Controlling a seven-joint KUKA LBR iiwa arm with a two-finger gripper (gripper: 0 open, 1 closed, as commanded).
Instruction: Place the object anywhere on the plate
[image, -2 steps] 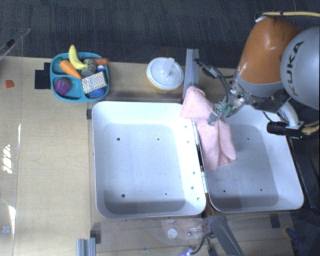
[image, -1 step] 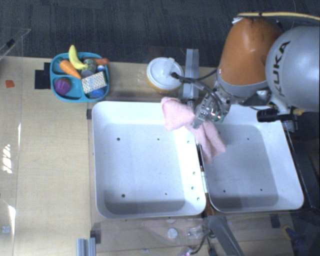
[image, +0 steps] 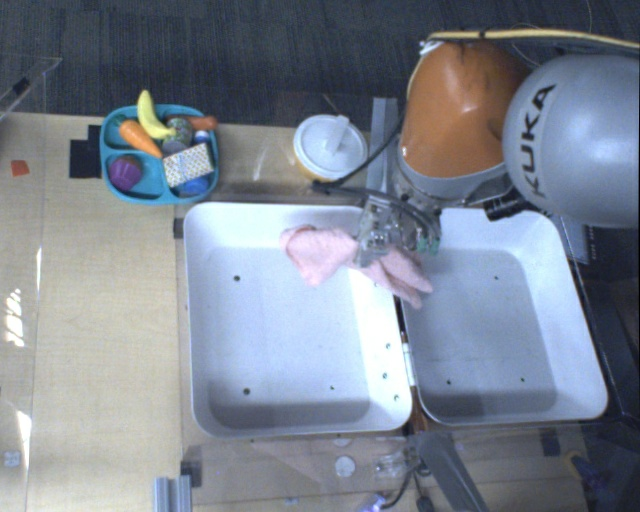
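Landmark: left bin, the shallow white one.

Nearest the camera, the table, pale wood, runs along the left bin's left side and below its near rim. Some clear plastic fittings sit just past that near rim; too small to identify.

Left bin floor is bare white with a few dark dots. Right bin touches the left bin's right wall, rims meeting along a dark seam.

At the left bin's far right corner, a pink cloth lies draped. Most of it rests inside the left bin near the far wall; one end crosses the shared rim and hangs into the right bin. Cloth is crumpled, soft folds.

End effector sits right over the shared rim at the far end of the left bin, on top of the cloth's middle. Whether its fingers are spread or pinching the cloth, cannot tell: the metal parts and cloth overlap.

Above it, the arm: orange band, grey housing, well over the right bin's far side.

Beyond the left bin's far rim, a white lidded cup stands on the table. Farther left of that, past the left bin's far left corner, a blue divided plate holds toy food: banana, carrot, purple piece, others.
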